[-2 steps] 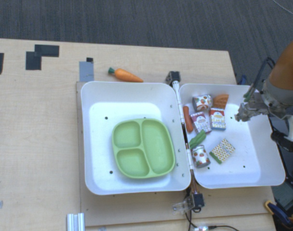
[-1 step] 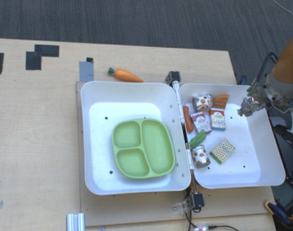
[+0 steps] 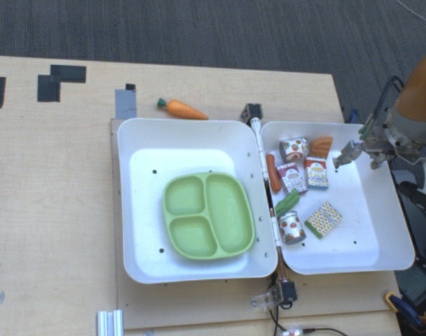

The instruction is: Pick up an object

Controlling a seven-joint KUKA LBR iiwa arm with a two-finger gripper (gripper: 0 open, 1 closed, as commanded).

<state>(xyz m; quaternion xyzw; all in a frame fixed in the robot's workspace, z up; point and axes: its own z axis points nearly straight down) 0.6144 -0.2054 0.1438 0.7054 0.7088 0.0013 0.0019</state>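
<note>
nothing gripped so far, to judge by this one view: gripper (image 3: 354, 152) poised over the upper right part of the right bin (image 3: 388, 254), fingers (image 3: 341, 157) spread wide with bare white floor between them and no object inside the gap. closest to the fingertips, just off toward the bin divider, an orange-brown piece (image 3: 322, 145) and a small red-and-white packet (image 3: 316, 173), both apart from the fingers. a little further the same way, a small can (image 3: 293, 148) and a second packet (image 3: 291, 178), then a red sausage-like stick (image 3: 272, 173) right against the divider. lower and further from the hand, a green pepper-like piece (image 3: 287, 202), a patterned yellow-green box (image 3: 324, 220) and another can (image 3: 291, 227). beyond the divider, well away, the left bin (image 3: 139, 208) bearing a green divided plate (image 3: 209, 215); furthest off, a toy carrot (image 3: 183, 109) out on the bench (image 3: 52, 201) past the bin's rim. approach apparently done, as a judgement; descent, closing on one chosen item and lifting all still left. likeliest candidates the pieces nearest the fingertips, though not certain which is aimed at.
</note>
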